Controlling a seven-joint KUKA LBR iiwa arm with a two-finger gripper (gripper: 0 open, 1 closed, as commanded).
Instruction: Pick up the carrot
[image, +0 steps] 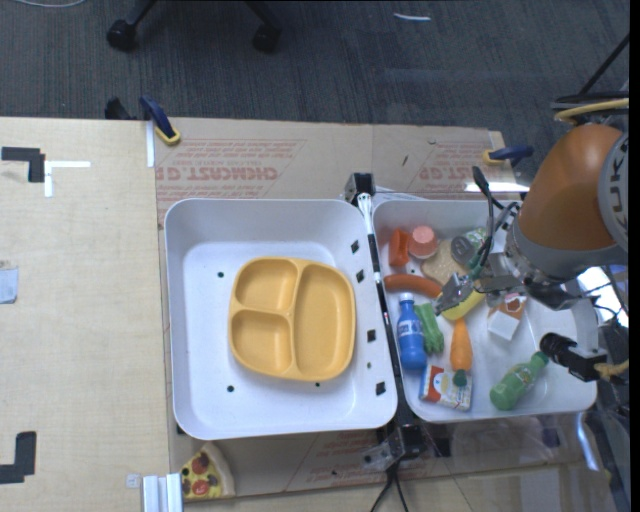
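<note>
- Now the carrot lies in the right bin, near the middle of its front half — tip toward the front edge, green top just beside a small carton.
- Above it the gripper hangs over a banana; whether it is spread or pressed together cannot be told.
- A green bottle lies toward the front right corner.
- Left bin: a yellow divided plate.

Bright even overhead light; soft shadows; mild glare on white bins; slightly soft focus.
</note>
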